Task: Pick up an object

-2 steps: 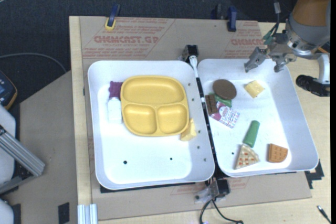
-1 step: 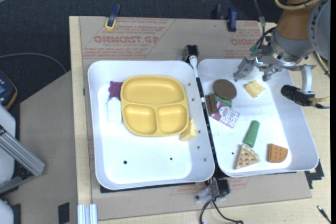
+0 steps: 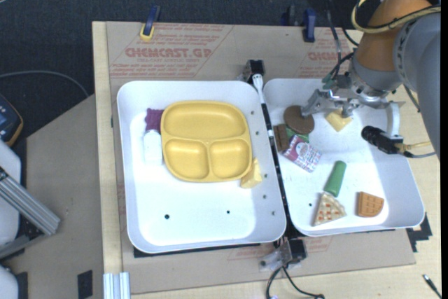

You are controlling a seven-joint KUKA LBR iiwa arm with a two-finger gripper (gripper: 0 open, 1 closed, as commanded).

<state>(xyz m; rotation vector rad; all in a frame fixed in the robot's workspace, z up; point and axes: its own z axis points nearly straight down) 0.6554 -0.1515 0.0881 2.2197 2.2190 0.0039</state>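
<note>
My gripper (image 3: 334,103) hangs low over the back of the right bin (image 3: 402,182), below the grey wrist and its orange band. A pale yellow wedge (image 3: 340,122) lies right under it, and a brown round disc (image 3: 299,121) sits just to its left. Whether either is touched I cannot tell. Further forward in the same bin lie a pink packet (image 3: 305,153), a green cylinder (image 3: 337,177), a pizza slice (image 3: 327,209) and an orange waffle piece (image 3: 369,204). A brown bar (image 3: 282,137) rests against the left wall.
The left bin (image 3: 203,217) holds a large yellow divided tray (image 3: 206,140), a purple item (image 3: 153,118), a white item (image 3: 151,148) and a small yellow piece (image 3: 251,177). A black part on a cable (image 3: 379,139) juts over the right bin's right side.
</note>
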